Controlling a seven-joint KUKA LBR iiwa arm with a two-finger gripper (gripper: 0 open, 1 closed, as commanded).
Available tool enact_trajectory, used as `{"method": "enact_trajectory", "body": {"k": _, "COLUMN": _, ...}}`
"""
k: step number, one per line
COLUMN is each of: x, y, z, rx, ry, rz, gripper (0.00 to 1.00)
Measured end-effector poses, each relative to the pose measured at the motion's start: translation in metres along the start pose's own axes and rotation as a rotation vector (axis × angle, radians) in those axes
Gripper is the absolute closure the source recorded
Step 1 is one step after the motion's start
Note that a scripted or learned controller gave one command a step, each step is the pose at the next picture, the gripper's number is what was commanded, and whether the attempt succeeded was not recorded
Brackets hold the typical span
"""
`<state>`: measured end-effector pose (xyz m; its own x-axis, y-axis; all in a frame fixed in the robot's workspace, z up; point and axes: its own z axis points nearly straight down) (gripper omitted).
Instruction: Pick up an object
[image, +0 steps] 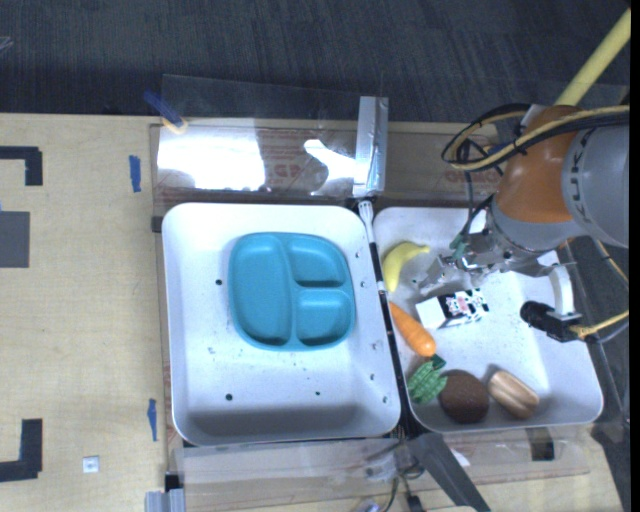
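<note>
The right bin (578, 380) holds a yellow banana (400, 262) at its far left corner. An orange carrot (413, 330) with a green top (426, 380) lies along the left wall. A small white box with black and red print (453, 307) lies in the middle. A brown round fruit (464, 395) and a tan bread roll (514, 392) sit at the front. My gripper (437, 277) is low over the bin, between the banana and the white box, just above the box's far edge. Nothing is visibly held.
The left bin (190, 300) carries a blue divided plate (292, 290) in its middle. A ridge (378, 300) separates the two bins. The arm's orange band (535, 190) hangs over the right bin's far side. A clear plastic sheet (260, 150) lies behind the left bin.
</note>
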<state>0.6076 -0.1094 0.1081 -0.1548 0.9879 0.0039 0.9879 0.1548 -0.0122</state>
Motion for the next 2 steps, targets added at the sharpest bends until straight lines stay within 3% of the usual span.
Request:
{"method": "enact_trajectory", "body": {"k": 1, "x": 0.004, "y": -0.026, "z": 0.014, "rx": -0.039, "ry": -0.012, "rz": 0.015, "gripper": 0.0}}
{"method": "enact_trajectory", "body": {"k": 2, "x": -0.022, "y": -0.004, "z": 0.021, "rx": -0.017, "ry": -0.009, "rz": -0.382, "gripper": 0.0}}
